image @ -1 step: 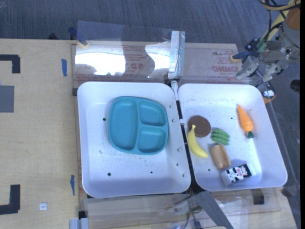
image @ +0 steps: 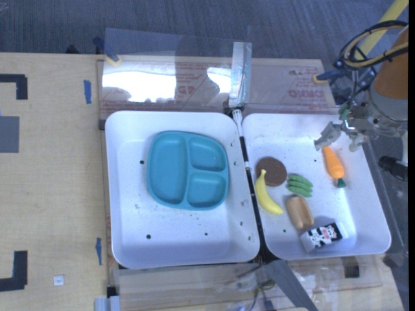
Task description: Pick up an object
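In the right white bin (image: 369, 193), the two-finger pincer (image: 340, 136), fingers spread apart, hangs directly above the orange plastic carrot (image: 333, 163), gripping nothing. Left bin (image: 123, 193): a blue three-compartment tray (image: 187, 170). Beside the carrot: yellow banana (image: 266, 196), green pea pods (image: 299, 184).

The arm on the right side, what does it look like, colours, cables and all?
The arm is orange and pale grey at the wrist, with black cables looping above it beside a yellow tube. Its gripper is small, silvery-grey metal with two stubby fingers and a dark hub.
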### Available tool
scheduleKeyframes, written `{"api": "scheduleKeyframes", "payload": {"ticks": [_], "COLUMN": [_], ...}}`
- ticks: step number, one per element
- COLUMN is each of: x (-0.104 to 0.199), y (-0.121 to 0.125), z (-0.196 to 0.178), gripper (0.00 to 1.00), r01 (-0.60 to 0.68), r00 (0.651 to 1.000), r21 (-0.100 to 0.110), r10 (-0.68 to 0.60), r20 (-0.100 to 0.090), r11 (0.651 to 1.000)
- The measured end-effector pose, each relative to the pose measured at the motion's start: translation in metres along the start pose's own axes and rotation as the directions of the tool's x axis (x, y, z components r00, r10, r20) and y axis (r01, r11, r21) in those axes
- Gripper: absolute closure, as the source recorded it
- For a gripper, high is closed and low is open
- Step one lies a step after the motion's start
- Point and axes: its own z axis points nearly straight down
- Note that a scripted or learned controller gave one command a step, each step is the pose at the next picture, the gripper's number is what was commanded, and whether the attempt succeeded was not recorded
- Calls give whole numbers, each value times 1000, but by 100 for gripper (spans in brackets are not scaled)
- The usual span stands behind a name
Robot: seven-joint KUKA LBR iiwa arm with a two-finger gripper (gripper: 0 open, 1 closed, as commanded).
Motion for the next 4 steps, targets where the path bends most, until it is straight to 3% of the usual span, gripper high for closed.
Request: {"api": "scheduleKeyframes", "payload": {"ticks": [1,2,3,4], "x": [0,0,-15,-16], "y": [4,4,-2,-1], "z": [-18,-17,65,54], "gripper": [100,0,0,100], "r01": [2,2,287,287], "r00": [1000,1000,958,958], "r21": [-16,-15,-17,-21], "r10": [-2,-2,-287,-287], "r20": [3,3,2,6], "r11": [1000,1000,958,958]}}
